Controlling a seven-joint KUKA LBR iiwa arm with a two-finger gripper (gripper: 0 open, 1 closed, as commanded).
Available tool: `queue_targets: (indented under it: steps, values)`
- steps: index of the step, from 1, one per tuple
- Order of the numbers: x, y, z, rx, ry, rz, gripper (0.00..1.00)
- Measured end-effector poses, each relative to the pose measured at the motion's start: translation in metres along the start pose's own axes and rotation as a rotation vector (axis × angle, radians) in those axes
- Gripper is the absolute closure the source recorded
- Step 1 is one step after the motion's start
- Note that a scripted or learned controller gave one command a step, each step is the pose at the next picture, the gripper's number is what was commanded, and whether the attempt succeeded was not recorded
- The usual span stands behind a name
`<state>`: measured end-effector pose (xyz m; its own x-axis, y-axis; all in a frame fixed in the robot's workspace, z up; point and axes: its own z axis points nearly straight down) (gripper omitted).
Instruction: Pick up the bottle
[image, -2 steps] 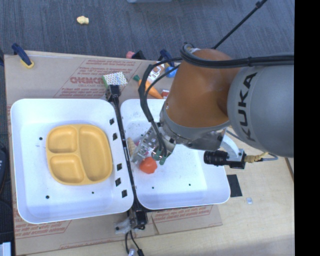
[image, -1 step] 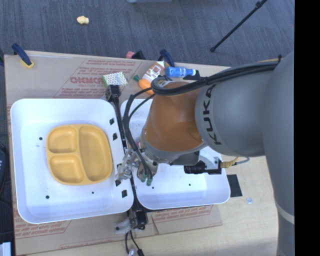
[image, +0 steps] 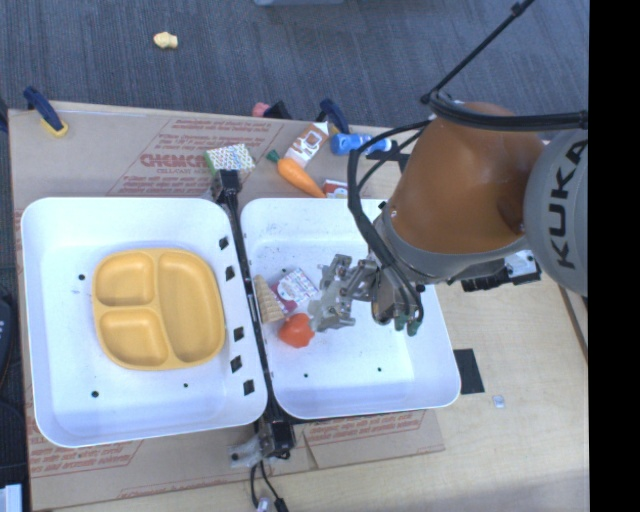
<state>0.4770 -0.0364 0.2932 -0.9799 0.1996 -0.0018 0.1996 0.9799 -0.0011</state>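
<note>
From the right bin's near rim (image: 350, 410), the gripper (image: 335, 300) hovers at ten o'clock, fingers open beside the bottle (image: 296, 290); the grasp isn't made, so closing squarely comes next.

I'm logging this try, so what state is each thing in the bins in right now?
Yellow divided plate: flat in the left bin, nothing on it.
Bottle: lying on its side in the right bin.
Orange-red piece: resting beside the bottle.
End effector: low over the right bin, beside the bottle.
</note>
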Motion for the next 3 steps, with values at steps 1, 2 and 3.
queue_targets:
  steps: [1, 2, 3]
  values:
    - [0.009, 0.038, 0.102, -0.001, 0.005, -0.569, 1.00]
    - [-0.034, -0.037, 0.003, 0.001, -0.001, -0.650, 1.00]
    - [-0.040, -0.099, -0.019, 0.000, 0.000, -0.619, 1.00]
